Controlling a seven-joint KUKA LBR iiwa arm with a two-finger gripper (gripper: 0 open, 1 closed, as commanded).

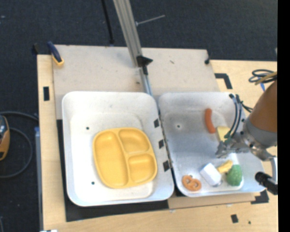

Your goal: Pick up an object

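Robot arm reaches into the right bin on the counter, pincer low among small toys.

Whether the pincer is open or grips anything cannot be told. Just below it lie a yellow piece, a white block and a green toy; a sausage lies farther up. Packed so close, they could be nudged aside or taken two at once.
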